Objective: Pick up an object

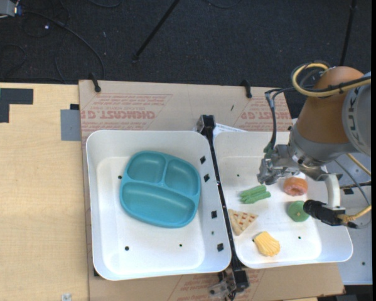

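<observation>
The right bin (338, 249) holds several toy foods. A green bean pod (255, 194) lies near its middle, with an orange-red piece (295, 186) to its right and a round green piece (296, 211) below that. A tan waffle triangle (242, 220) and a yellow corn piece (266, 244) lie nearer the front. My gripper (270, 170) hangs low over the bin, just above and right of the bean pod and left of the orange-red piece. I see nothing held in it.
A teal divided plate (161, 188) lies in the left bin (103, 231). A black divider (214, 187) runs between the bins. The arm's grey and orange body (329, 115) looms over the right bin's far right corner, with cables beside it.
</observation>
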`<state>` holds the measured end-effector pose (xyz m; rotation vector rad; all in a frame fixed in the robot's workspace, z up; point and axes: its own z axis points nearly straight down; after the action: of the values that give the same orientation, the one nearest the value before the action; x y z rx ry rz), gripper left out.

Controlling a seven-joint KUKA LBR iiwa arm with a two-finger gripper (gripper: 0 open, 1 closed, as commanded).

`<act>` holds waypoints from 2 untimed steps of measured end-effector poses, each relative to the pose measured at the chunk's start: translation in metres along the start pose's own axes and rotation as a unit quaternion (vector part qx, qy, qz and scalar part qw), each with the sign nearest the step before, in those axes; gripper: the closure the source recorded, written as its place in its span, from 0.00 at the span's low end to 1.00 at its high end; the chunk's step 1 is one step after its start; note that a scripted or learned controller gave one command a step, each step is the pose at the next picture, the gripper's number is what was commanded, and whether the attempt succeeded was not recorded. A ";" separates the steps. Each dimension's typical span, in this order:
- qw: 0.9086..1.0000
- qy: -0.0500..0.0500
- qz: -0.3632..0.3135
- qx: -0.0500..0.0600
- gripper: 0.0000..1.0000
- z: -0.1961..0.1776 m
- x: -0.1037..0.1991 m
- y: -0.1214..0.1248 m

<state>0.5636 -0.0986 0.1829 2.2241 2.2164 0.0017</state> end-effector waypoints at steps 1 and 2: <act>1.000 0.000 -0.002 0.000 1.00 -0.045 0.006 0.002; 1.000 0.000 -0.002 0.000 1.00 -0.091 0.005 0.002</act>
<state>0.5658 -0.0937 0.2736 2.2193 2.2216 0.0017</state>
